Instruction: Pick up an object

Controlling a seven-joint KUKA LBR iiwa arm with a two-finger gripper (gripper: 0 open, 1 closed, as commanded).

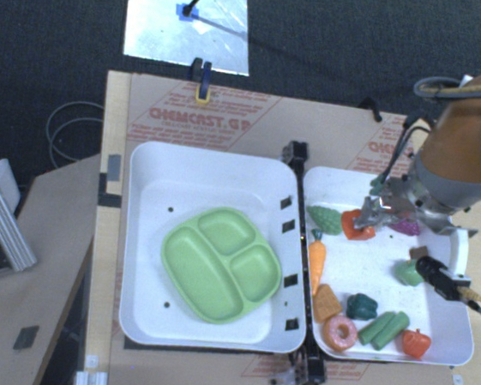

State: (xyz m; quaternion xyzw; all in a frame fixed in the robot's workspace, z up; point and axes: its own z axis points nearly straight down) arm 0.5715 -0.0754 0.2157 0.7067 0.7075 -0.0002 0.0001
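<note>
We see the grey arm (471, 136), with its orange band, reaching in from the right over the far part of the right-hand shallow white bin (458, 340). Its gripper (375, 211) sits low there, right against the far right edge of a small red plastic toy piece (357, 228). We cannot tell whether the jaws are open or closed, or whether they actually touch the piece.

The red piece lies on the bin floor between a dark green leafy toy vegetable (325, 219) on its left and a small magenta toy piece (407, 225) on its right. An orange toy carrot (316, 258) lies along the left wall of this bin, with a tan-orange toy chunk (325, 302) just below it. Near the front wall we find a pink toy doughnut (341, 333), a dark teal toy lump (362, 306), a pair of green toy pods (383, 328) and a red toy tomato (416, 342). A pale green toy lump (407, 272) rests toward the right side.

The left-hand shallow white bin (147, 220) holds a pale green three-compartment plastic plate (219, 263), lying flat near its middle. Both bins stand side by side, touching, on the cardboard-covered worktop (257, 120).
</note>
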